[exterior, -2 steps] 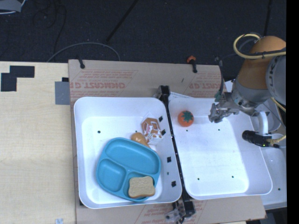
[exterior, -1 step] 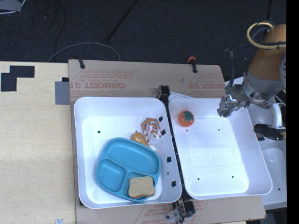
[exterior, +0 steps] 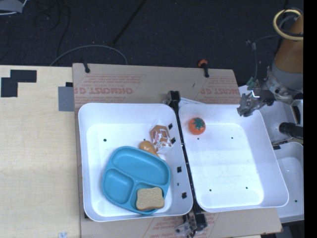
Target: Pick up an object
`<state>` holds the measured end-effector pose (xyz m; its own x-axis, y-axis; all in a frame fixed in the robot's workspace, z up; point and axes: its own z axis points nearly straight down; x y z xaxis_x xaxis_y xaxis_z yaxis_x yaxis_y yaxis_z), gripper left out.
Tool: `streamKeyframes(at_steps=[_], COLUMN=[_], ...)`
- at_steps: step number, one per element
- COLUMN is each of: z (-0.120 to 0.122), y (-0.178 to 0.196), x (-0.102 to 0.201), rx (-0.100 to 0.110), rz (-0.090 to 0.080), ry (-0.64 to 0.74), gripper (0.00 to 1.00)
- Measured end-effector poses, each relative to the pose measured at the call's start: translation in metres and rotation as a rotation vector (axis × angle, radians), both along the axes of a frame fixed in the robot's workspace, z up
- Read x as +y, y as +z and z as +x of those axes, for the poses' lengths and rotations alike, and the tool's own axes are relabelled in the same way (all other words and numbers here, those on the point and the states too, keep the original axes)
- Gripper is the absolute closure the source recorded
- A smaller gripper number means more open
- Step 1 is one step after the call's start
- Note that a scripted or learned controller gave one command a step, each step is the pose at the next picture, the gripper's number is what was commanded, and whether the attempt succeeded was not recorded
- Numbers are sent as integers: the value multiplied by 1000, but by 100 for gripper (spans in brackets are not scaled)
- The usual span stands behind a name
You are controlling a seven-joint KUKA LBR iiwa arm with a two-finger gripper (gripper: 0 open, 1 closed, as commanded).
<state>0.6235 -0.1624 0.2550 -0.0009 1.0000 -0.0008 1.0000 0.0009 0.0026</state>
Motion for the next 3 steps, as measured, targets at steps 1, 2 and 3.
streamKeyframes(at_steps=[1, 2, 3], z=[-7, -29, -48], y=[-9, -3, -7], x=[48, 99, 138], rx=[7, 7, 8], rz=[2, 3, 2], ry=[3, 3, 2], gripper=[100, 100, 100])
